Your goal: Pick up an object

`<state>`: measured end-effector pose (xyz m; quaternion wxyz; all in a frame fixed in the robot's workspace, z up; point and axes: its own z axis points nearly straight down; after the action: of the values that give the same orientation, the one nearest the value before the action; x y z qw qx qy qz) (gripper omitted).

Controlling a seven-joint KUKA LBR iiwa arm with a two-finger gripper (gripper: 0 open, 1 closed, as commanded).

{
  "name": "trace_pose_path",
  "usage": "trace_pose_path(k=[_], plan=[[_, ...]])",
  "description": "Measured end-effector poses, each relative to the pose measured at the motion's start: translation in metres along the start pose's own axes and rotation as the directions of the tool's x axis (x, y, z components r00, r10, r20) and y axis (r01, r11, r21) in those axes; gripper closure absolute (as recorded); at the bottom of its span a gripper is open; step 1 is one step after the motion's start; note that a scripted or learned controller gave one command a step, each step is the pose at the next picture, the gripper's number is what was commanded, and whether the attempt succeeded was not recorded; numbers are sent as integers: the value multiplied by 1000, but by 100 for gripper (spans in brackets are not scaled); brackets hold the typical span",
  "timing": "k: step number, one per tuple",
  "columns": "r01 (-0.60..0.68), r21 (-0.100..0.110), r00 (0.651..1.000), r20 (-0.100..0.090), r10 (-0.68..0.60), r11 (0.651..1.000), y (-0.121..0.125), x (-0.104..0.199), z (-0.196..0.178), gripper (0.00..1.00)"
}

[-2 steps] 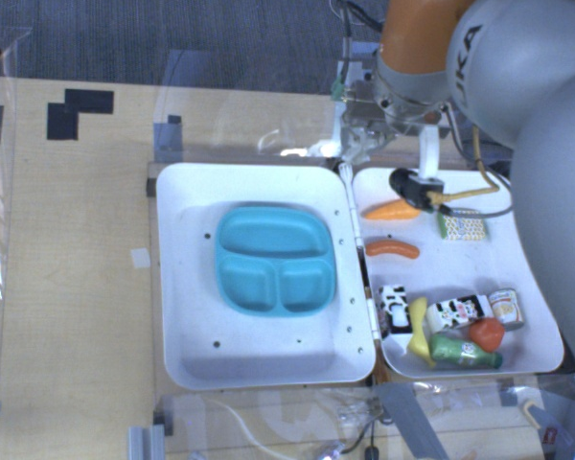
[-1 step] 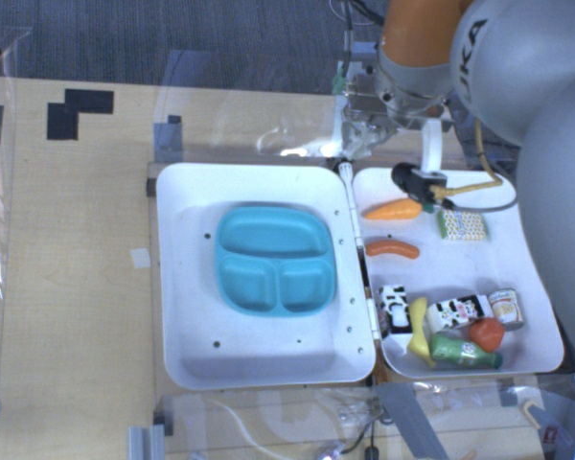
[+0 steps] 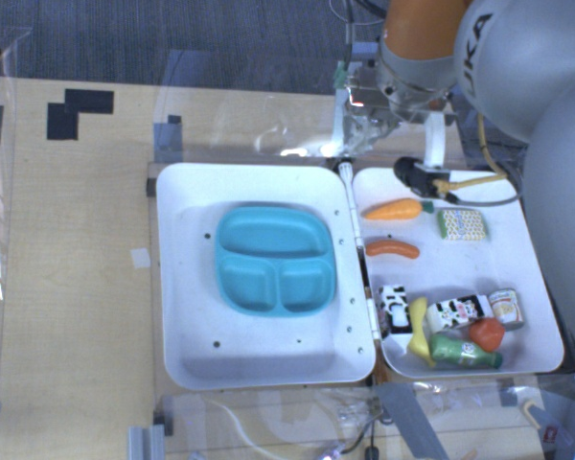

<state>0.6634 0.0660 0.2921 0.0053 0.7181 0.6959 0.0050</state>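
Hovering above the far edge of the right bin (image 3: 541,286), the gripper (image 3: 388,127) holds nothing; whether its fingers are spread I cannot tell. This looks like the approach step. The carrot (image 3: 395,210) lies nearest, just below it; next would be descending squarely over it, clear of the sausage (image 3: 393,249).

My arm (image 3: 517,56) has a smooth grey shell with a satin sheen; its orange band (image 3: 422,12) looks like glossy painted metal or plastic. Both white bins (image 3: 187,286) are smooth moulded plastic with a dull gloss. The blue divided tray (image 3: 273,260) is matt plastic. The bench (image 3: 67,286) is pale wood-look board, smooth and matt. The carrot (image 3: 395,210), sausage (image 3: 393,249) and green bottle (image 3: 465,353) look like glossy toy plastic. Clear glossy panels (image 3: 10,161) stand along the bench's edge.
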Motion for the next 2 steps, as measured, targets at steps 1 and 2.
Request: trace_pose_path(k=[1,2], plan=[[6,-4,1000,0,-6,1000,1,1,-11,100],[38,9,999,-1,-38,999,6,17,-10,100]])
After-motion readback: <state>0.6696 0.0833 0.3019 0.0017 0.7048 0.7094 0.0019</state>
